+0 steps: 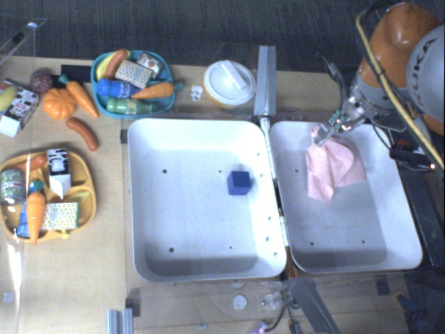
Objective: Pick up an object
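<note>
A single fixed camera hangs above the tabletop and looks down at a slight slant, from the near edge toward the far edge, where dark floor shows beyond. It stands far enough back to take in both white bins whole: the left bin sits mid-frame, the right bin runs toward the right side. The arm enters at the upper right corner, partly cropped. The tabletop's left end falls inside the frame.
</note>
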